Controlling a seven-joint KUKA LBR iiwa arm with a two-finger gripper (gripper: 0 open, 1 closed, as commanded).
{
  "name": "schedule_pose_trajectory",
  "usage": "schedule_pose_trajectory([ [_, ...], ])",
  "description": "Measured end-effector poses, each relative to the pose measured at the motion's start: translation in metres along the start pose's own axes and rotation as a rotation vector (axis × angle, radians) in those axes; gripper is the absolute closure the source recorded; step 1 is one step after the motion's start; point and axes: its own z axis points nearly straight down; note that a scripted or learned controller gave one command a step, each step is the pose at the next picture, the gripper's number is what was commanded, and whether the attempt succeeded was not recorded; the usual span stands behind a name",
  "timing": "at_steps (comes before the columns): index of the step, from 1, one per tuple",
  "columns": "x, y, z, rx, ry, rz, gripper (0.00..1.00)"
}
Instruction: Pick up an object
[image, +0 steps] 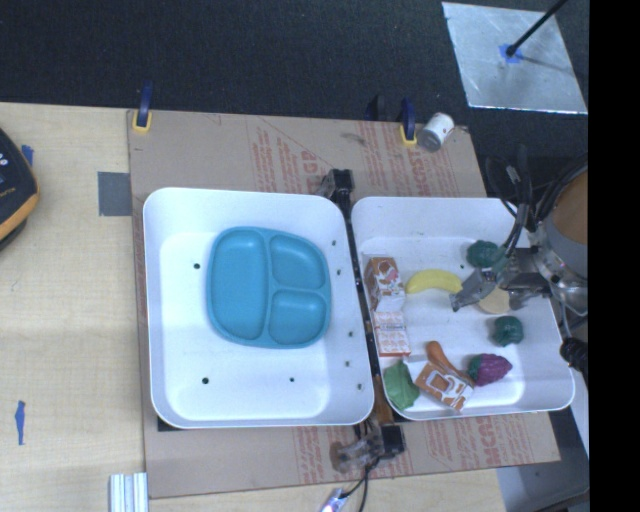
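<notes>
The right bin (530, 400) holds several small items. A yellow banana (432, 282) lies near its middle, and a dark green piece (483, 253) sits at the back. Toward the front are a teal-green lump (507, 329), a purple piece (489, 369), an orange sausage (436, 353), a brown-and-white carton (444, 387) and a green leafy piece (400, 385). Two printed packets (386, 305) lie along the left wall. My gripper (477, 293) hangs low just right of the banana, with a cream item (497, 302) partly hidden beneath it.
The left bin (170, 380) carries a blue divided plate (268, 286). A white tape roll (436, 130) and blue clamps sit at the cardboard's back edge. A yellow-and-black device (12, 190) lies at the far left. Cables run by the arm at the right.
</notes>
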Motion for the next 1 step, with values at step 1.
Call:
schedule_pose_trajectory([
  [1,0.0122,-0.0151,0.1307,0.000,-0.001,0.000,0.00],
])
